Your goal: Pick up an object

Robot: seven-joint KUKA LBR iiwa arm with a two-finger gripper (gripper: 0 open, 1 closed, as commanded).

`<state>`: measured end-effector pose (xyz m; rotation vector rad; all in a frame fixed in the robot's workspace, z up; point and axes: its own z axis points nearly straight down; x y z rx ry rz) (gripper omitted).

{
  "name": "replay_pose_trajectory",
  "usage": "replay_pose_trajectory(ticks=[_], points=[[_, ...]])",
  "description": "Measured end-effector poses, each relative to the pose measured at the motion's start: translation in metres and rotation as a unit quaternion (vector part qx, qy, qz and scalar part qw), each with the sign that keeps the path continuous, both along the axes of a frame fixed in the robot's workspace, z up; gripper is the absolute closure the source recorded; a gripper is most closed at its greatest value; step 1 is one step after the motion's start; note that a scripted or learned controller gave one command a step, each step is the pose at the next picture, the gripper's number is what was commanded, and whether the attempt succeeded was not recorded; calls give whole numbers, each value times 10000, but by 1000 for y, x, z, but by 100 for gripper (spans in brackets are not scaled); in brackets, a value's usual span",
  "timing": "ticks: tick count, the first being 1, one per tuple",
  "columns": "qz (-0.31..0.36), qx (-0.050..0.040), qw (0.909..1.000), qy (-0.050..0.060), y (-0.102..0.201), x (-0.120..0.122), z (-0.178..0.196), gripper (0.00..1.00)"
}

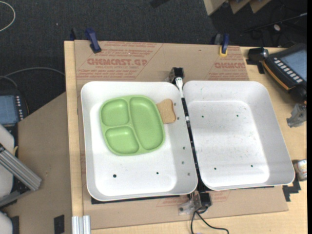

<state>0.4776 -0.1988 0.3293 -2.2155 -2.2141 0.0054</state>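
Two shallow white bins sat side by side on the table (pixel 122 62), whose brown board top carried red lettering along its upper part. The left bin (pixel 97 179) held a green divided plate (pixel 132 125) with three compartments, lying flat in the bin's upper half. A tan slice of toast (pixel 167 111) lay just beside the plate's right edge, apparently touching it, near the bin's upper right corner. The right bin (pixel 273 130) showed its speckled floor. Blue clamps (pixel 92 40) gripped the board's upper edge. A tablet-like device (pixel 287 67) rested at the upper right of the frame. The tool's state could not be told.
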Motion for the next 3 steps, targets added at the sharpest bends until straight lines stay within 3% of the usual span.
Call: replay_pose_trajectory(ticks=[1,2,3], points=[[12,-53,9999,-109,-16,37,88,100],[-5,1,10000,9,-1,-1,-13,100],[10,-69,9999,-137,-27,35,125,100]])
